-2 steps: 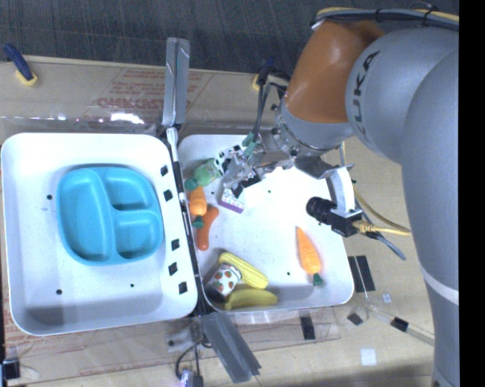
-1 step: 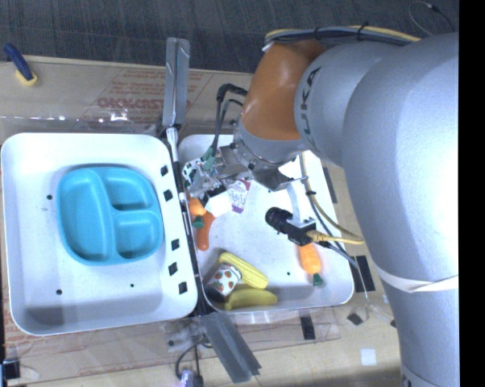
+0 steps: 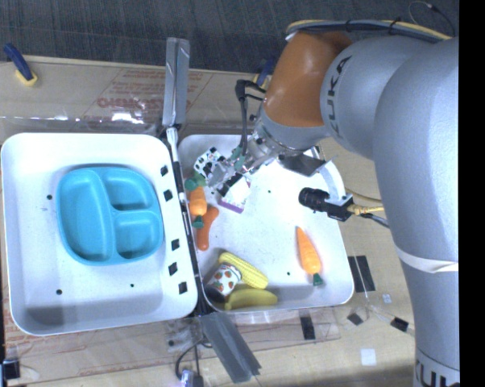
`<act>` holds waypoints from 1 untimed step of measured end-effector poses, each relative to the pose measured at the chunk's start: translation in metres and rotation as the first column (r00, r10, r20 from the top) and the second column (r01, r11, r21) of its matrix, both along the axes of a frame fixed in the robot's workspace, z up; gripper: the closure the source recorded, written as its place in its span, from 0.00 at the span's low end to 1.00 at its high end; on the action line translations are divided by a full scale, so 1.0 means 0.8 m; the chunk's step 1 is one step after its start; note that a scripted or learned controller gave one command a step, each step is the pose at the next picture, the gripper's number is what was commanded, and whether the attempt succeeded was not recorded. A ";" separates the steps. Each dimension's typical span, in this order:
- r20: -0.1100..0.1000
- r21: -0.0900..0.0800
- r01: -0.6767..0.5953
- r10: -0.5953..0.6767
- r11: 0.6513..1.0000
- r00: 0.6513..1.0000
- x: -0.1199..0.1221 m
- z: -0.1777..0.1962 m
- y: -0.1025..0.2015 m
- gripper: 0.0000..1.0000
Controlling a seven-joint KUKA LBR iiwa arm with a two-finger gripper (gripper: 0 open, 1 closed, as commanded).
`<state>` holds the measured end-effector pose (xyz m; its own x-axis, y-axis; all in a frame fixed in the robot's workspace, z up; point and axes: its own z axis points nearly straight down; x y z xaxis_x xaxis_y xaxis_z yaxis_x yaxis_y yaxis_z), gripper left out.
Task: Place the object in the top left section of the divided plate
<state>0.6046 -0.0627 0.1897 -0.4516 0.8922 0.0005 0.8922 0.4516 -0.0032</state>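
Half the pincer (image 3: 226,177) hides behind clutter.

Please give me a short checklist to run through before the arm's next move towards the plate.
1. Blue plate sits flat in the left bin: ok.
2. Its sections hold nothing: ok.
3. Gripper is over the right bin's upper left corner: ok.
4. An object held between the fingers: cannot tell.
5. Carrots and cow toy crowd the gripper: not ok.
6. Path across the divider is free: ok.
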 end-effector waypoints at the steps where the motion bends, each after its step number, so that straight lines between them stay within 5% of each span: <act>1: -0.001 0.001 -0.061 0.061 0.998 0.998 0.061 0.011 0.109 1.00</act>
<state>0.6533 0.0247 0.1984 -0.5054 0.8629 0.0019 0.8629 0.5054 -0.0039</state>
